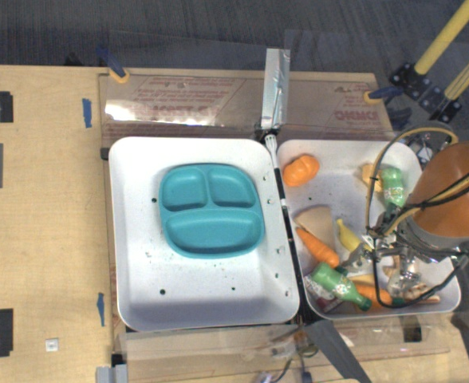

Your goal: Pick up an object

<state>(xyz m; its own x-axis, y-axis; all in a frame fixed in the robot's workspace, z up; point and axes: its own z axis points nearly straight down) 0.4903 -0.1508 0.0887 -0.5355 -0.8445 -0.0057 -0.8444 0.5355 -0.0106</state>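
Observation:
The right bin [338, 154] holds several toy foods. A round orange fruit [301, 169] lies at its far left, and an orange carrot [318, 246] sits beside a tan wedge [318, 218]. A yellow banana-like piece [348, 236] is in the middle. A green bottle-shaped toy [336, 283] lies near the front wall, and a green-and-white item [392, 186] sits at the back right. My gripper [396, 271] hangs low over the bin's front right part, just right of the green bottle and above another orange carrot piece [368, 295]. Cables and the wrist hide what lies beneath it.
The left bin [131, 278] carries a teal divided plate [211, 210] in its middle. A metal divider strip [276, 90] stands behind the seam between the bins. The arm's orange band [454, 190] overhangs the right bin's right edge. Yellow poles [454, 26] cross the back right.

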